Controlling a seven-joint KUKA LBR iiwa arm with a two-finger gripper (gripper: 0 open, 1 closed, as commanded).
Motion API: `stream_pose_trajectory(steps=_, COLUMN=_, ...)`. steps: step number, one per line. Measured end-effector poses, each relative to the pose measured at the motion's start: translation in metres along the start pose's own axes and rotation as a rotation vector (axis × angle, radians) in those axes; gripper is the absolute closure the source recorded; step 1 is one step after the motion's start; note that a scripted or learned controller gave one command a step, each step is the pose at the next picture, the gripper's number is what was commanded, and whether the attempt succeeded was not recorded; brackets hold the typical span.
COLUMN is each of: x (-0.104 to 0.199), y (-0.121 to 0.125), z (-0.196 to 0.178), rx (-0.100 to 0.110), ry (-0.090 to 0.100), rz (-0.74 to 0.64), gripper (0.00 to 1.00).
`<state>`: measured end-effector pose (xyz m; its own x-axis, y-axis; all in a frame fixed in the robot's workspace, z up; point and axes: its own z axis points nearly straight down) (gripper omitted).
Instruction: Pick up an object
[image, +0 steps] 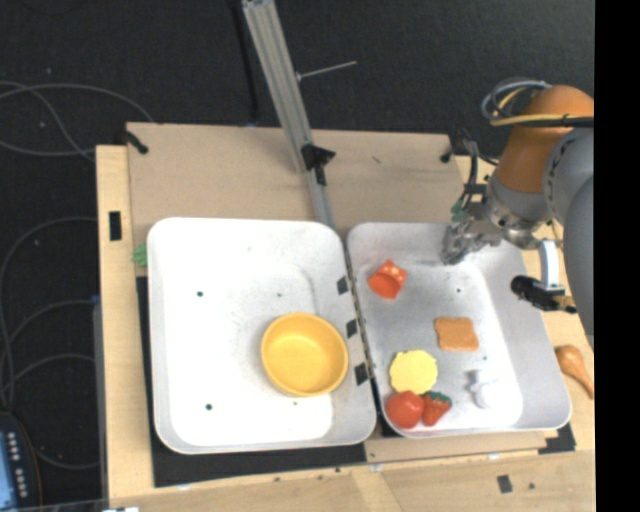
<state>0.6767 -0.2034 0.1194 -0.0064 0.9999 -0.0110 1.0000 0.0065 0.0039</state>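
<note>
The right bin (500, 300) holds several small items: an orange-red piece (386, 280) near its upper left, a tan toast-like square (456, 334) in the middle, a yellow flower-shaped piece (413, 371), a red tomato (404, 409) with a strawberry (436, 408) at the front edge, and a small pale grey object (480, 390). My gripper (458, 246) hangs over the bin's far edge, up and right of the orange-red piece, with nothing seen in it. A yellow bowl (303, 353) sits in the left bin (220, 290).
A slanted metal pole (290, 100) rises behind the bins. An orange object (575, 365) lies on the bench outside the right bin's right edge. Cables run over the dark floor at left.
</note>
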Motion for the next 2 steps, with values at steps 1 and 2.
stream_pose_trajectory(steps=1, x=-0.003, y=0.003, z=-0.066, rx=-0.005, ry=0.010, rz=0.004, gripper=1.00)
stream_pose_trajectory(steps=2, x=-0.003, y=0.006, z=-0.127, rx=0.001, ry=0.011, rz=0.002, gripper=1.00)
